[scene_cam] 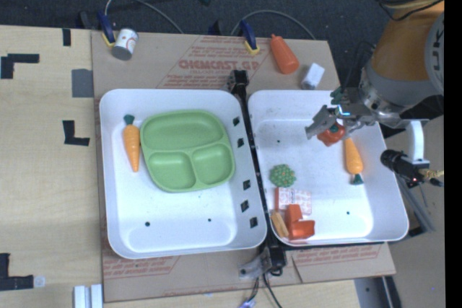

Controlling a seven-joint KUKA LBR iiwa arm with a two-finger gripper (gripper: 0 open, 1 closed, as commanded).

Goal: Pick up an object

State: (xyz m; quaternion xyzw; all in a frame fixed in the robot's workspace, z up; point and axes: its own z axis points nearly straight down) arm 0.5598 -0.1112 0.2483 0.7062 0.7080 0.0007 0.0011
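End effector [330, 125] sits over the right bin [382, 227], near its far right corner, clamped on a small red object [333, 135]; toy carrot [353, 158] just beside it.

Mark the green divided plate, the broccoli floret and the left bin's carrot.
Green divided plastic plate [189, 149]: camera view, central ridge.
Green broccoli floret [282, 174]: camera view, top of head.
Orange toy carrot in left bin [132, 145]: camera view, mid-body.

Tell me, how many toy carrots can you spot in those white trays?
2. One carrot lies in the left bin, beside the green plate. The other carrot lies in the right bin, near the end effector. The arm might hide more.
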